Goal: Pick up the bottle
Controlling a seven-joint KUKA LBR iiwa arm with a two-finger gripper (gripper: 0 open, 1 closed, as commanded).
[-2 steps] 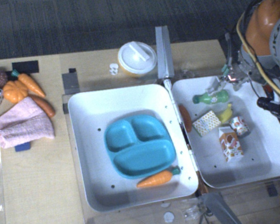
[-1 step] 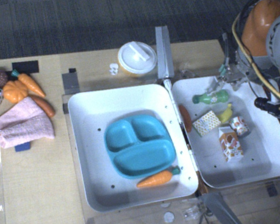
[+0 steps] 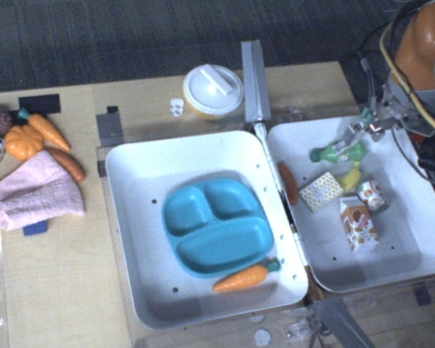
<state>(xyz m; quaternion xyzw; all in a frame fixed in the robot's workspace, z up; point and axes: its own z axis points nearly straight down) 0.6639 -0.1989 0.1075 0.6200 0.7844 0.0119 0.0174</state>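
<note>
My jaws (image 3: 369,127) low over the right bin (image 3: 424,256), right at the green bottle's (image 3: 336,153) neck, can't tell their opening or any grip, bottle lying flat.

Light is even and fairly bright, falling from above. The white bins (image 3: 145,180) are near blown-out, with soft grey shading along their inner walls. The blue tray (image 3: 219,226) casts a faint shadow toward the left bin's lower left corner. Glare streaks the bench (image 3: 50,299) at its left edge. The picture is soft overall; the arm (image 3: 426,49) at the right is blurred.
</note>
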